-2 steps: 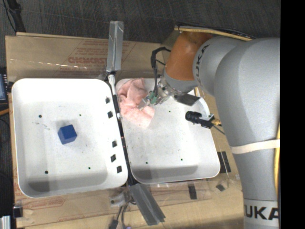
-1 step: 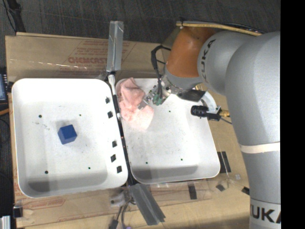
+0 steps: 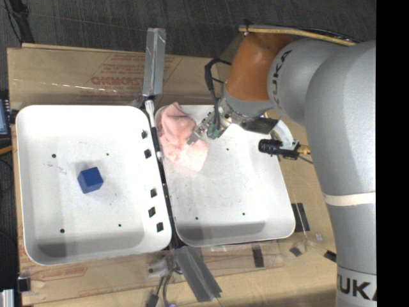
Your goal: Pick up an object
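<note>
Gripper sat low in the right bin, likely so it could reach the pink cloth bunched in that bin's far-left corner. Cloth lay just left of the tip, touching or nearly so. Couldn't tell its opening, nor any hold. Blue cube sat well apart in the left bin.

Fixed overhead camera, slanted down, both bins framed

Arm: you see it reach in from the right, orange band above wrist.
Gripper: low in right bin, touching pink cloth at its right edge.
Cloth: crumpled, top-left corner of right bin.
Left bin: blue cube, left of centre.
</note>
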Controlling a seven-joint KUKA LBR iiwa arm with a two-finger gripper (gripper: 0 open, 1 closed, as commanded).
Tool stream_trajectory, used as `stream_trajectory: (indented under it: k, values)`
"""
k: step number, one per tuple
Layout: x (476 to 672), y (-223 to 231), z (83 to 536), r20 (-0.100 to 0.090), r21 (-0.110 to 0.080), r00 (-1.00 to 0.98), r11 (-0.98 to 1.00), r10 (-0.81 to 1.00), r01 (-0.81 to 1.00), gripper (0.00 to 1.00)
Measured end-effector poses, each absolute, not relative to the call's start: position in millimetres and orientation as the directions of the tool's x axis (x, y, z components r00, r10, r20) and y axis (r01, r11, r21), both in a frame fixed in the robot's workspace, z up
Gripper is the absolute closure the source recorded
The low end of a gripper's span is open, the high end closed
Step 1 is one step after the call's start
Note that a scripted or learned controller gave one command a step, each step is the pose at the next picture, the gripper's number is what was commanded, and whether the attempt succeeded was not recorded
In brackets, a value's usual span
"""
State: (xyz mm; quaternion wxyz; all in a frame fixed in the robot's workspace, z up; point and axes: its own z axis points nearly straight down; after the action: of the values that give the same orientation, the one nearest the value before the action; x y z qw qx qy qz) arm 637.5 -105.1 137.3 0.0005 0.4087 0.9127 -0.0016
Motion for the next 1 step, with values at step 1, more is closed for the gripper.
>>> stream_trajectory:
  k: [1]
  values:
    - [593.9,-97.7,103.5,0.0,-0.002,-0.632,0.632,0.775,0.775,1.0]
